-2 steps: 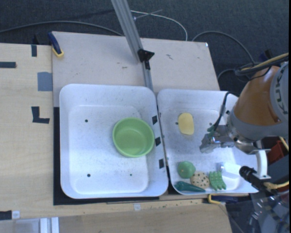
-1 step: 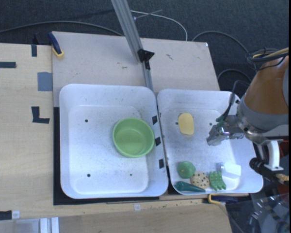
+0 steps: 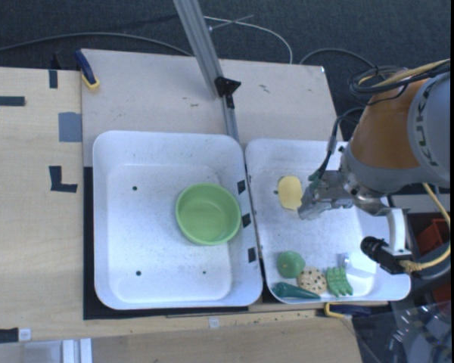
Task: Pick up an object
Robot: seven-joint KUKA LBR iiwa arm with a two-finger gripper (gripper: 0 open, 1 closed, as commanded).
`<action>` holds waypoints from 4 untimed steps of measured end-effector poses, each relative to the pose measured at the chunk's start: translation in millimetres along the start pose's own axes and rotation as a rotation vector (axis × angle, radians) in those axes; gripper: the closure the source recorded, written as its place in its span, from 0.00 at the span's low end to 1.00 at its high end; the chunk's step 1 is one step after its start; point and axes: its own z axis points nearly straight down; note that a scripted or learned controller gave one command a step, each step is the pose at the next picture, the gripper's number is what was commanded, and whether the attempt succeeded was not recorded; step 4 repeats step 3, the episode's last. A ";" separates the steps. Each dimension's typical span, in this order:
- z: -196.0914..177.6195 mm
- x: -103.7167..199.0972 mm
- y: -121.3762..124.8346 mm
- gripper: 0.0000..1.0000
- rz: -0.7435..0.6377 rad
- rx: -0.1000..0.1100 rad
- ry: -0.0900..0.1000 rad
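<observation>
- Grey KUKA arm point(image 3: 397, 138) with its orange band is reaching in from the right edge of the bench, hanging over the right shallow white bin point(image 3: 266, 203).
- Left shallow white bin point(image 3: 113, 203) is sitting beside the right one, their inner rims touching.
- Round green plastic bowl point(image 3: 208, 214) is lying upright in the left bin, toward its right wall.
- Two-finger gripper point(image 3: 312, 206) is pointing down near the middle of the right bin; cannot tell how far the claw is open, and nothing is showing between it.
- Pale yellow rounded object point(image 3: 290, 192) is lying in the right bin just left of the gripper, close enough that contact is unclear.
- Green ball point(image 3: 290, 264), speckled tan cookie-like piece point(image 3: 312, 280), bright green ridged toy point(image 3: 338, 280) and dark teal slim piece point(image 3: 295, 291) are clustering along the right bin's near edge.
</observation>
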 end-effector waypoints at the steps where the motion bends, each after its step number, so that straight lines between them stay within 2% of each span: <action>1: 4.1 60.2 16.6 1.00 -0.001 0.001 0.001; 3: -7.1 167.3 34.9 1.00 -0.002 -0.001 0.000; 4: -7.1 167.3 34.9 1.00 -0.002 -0.001 0.000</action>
